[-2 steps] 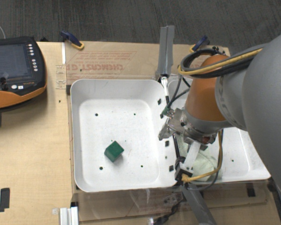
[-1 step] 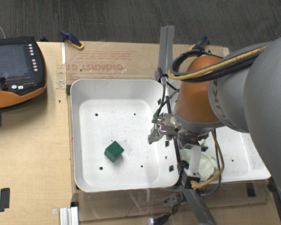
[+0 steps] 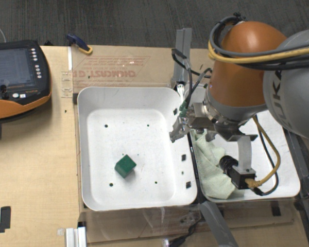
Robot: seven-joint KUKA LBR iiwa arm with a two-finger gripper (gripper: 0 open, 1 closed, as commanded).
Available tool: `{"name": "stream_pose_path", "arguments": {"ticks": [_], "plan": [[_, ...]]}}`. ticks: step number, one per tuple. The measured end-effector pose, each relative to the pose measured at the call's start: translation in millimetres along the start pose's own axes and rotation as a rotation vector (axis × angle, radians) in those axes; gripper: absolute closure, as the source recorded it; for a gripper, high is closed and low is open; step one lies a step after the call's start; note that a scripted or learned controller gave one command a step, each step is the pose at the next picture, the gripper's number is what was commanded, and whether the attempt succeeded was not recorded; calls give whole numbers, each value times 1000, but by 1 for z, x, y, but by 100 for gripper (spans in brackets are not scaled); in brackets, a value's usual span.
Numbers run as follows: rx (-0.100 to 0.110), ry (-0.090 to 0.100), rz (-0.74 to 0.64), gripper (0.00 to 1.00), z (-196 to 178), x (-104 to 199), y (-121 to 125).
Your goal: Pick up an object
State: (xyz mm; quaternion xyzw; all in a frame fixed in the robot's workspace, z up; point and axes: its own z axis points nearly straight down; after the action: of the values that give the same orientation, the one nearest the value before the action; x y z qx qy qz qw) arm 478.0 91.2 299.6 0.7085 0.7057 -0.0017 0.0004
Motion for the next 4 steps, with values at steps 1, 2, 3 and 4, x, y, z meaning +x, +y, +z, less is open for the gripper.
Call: {"name": "stream_pose_path", "arguments": {"ticks": [1,2,3,4], "plan": [[1,0,-131,0,31,110,3],[2,0,-262,0,70,52,-1],[-3,1,-670,0,5,63,0],[-1,1,-1008,0,50,53,0]]}}
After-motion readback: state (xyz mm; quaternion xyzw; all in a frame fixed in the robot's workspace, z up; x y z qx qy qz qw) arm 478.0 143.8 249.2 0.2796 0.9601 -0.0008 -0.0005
